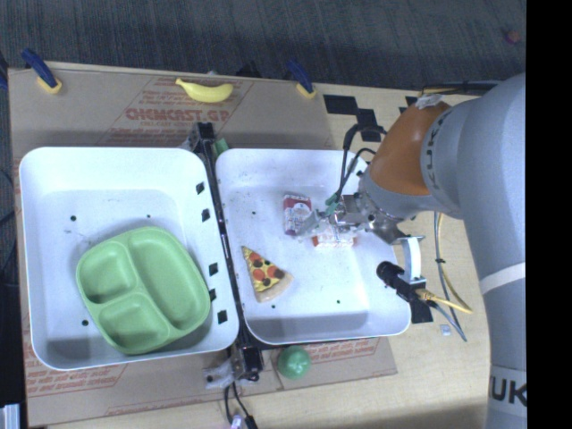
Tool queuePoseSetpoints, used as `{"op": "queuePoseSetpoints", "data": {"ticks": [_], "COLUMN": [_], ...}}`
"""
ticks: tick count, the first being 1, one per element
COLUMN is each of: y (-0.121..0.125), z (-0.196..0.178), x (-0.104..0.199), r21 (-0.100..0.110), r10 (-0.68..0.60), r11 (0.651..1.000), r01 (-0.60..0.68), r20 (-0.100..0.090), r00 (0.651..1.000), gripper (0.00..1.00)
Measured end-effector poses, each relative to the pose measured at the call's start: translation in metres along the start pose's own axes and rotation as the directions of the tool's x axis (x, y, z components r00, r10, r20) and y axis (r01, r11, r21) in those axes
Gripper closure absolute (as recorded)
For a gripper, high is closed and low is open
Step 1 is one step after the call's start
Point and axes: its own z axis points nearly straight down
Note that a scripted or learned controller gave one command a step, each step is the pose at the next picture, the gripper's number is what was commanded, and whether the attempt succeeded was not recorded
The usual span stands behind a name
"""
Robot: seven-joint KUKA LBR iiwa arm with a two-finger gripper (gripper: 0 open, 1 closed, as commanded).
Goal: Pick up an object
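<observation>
In the right bin (268, 324), a pizza-slice toy (264, 273) lies near the front left. A crinkly red and white packet (297, 214) lies in the middle of that bin. My gripper (332, 225) is low in the right bin, right up against the packet's right side, with a bit of red and white wrapper (336, 238) just under it. The grey arm with its orange band (402, 155) comes in over the bin's right wall and hides the bin's far right part.
A green divided plate (141, 287) lies in the left bin (54, 172). A yellow banana (205, 88) rests on the cardboard behind the bins, and a green ball (292, 361) sits in front of the right bin. Cables (442, 298) hang by the right wall.
</observation>
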Motion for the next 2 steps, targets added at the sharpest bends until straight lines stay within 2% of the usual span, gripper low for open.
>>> {"op": "queuePoseSetpoints", "data": {"ticks": [1, 2], "y": [0.084, 0.084], "z": [0.007, -0.004], "x": [0.012, 0.012], "r21": [0.021, 0.021], "r10": [0.006, 0.002], "r11": [1.0, 1.0], "r01": [-0.006, -0.002], "r20": [-0.003, -0.004], "r00": [1.0, 1.0], "gripper": [0.0, 1.0]}}
